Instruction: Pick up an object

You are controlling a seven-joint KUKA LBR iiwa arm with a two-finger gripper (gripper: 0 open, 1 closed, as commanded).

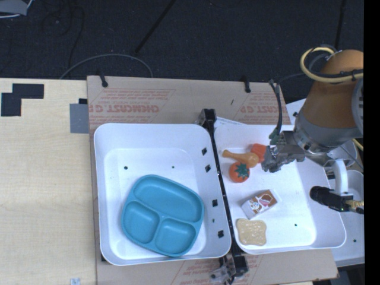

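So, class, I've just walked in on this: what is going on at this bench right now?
A grey robot arm reaches in from the right, its gripper low over the right bin, beside an orange toy piece. A tan drumstick-like toy, a tomato toy, a small printed box and a beige slice lie in that bin. A blue divided plate sits in the left bin. Nothing looks lifted yet.

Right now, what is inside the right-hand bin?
In the right bin: a tomato, an orange carrot-like piece, a small box and a tan slice. The hand covers another orange item's far end.
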